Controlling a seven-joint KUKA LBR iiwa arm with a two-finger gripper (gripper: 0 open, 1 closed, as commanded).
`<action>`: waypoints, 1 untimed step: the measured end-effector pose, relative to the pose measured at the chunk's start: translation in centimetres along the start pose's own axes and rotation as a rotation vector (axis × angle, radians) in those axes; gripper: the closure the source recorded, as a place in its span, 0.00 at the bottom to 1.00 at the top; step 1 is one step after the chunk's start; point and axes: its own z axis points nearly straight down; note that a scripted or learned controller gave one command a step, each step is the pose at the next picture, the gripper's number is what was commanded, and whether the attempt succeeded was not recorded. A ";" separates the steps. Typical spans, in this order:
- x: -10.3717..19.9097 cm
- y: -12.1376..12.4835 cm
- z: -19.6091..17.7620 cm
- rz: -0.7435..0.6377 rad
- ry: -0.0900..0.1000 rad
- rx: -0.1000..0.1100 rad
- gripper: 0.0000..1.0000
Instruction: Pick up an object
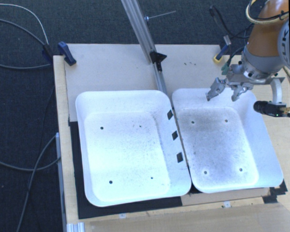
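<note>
Right, starting at the upper left of the frame, a blue clamp (67, 52) sits on the bench corner. Below it, the left bin (87, 103) takes up the middle left. A metal pole (142, 34) slants down from the top centre. The right bin (272, 156) lies just beside the left one. At the upper right the gripper (226, 92) hangs over that bin's far rim, fingers spread apart, nothing between them. I can make out no object to pick up in either bin.
</note>
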 end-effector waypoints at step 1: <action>4.0 -4.8 12.0 -0.001 0.002 0.009 0.00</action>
